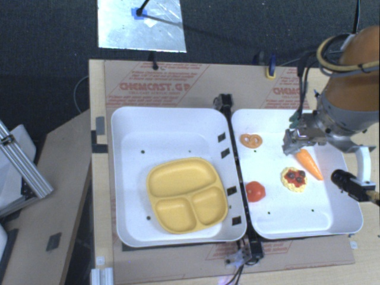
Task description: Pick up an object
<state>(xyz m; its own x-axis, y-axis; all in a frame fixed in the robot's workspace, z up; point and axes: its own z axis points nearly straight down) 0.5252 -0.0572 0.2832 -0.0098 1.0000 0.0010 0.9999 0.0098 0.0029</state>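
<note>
Gripper (295,140) state could not be told: the grey metal head hung low over the upper right part of the right bin, directly at the top end of the carrot, but nothing in the view showed whether it was clenched, released, or grasping anything. Above it the arm rose toward the right edge, its orange band (362,49) and looped cables at the top.

On the cardboard-covered bench (172,82) sat two shallow white bins side by side, touching along a dark centre seam with black clips. The left bin (127,159) held one thing, a yellow divided tray (187,193) with one long compartment and two smaller ones, lying slightly turned in the lower middle of the bin.

The right bin (309,215) held four small toy foods. The carrot (309,162) lay at a slant, its upper end under the gripper head and its tip pointing down to the right. Just beside its lower end, to the left, was a round yellow tart (294,179) with red and dark fruit on top. A red tomato (255,191) rested near the bin's left wall, and a small brown pretzel (251,140) lay above it, well apart from the tart.
</note>
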